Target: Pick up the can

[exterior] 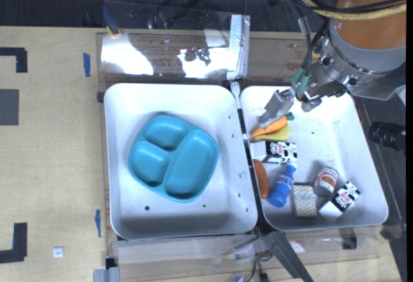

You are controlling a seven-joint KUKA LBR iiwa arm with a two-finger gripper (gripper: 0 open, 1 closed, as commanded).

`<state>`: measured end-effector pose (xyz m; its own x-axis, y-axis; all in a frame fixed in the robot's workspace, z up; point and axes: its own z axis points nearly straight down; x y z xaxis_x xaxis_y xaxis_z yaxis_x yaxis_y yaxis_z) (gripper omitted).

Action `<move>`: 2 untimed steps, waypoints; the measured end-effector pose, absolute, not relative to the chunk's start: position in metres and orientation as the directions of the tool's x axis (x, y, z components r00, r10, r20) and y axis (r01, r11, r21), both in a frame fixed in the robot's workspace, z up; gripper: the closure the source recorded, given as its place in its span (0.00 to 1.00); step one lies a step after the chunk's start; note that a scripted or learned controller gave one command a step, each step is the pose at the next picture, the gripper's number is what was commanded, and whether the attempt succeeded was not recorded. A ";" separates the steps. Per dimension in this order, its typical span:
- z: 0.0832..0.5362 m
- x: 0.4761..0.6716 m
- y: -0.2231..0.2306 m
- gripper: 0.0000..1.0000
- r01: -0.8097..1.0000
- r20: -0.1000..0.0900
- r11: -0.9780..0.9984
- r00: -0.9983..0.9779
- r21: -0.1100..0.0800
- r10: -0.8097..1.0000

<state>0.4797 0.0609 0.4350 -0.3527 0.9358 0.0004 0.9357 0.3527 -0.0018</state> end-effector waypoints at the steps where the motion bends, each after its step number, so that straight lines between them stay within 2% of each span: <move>1: 0.436 0.500 0.129 0.00 0.647 -0.003 0.762 -0.762 0.005 0.647; 2: 0.397 0.479 0.190 0.00 0.580 0.000 0.815 -0.815 0.000 0.580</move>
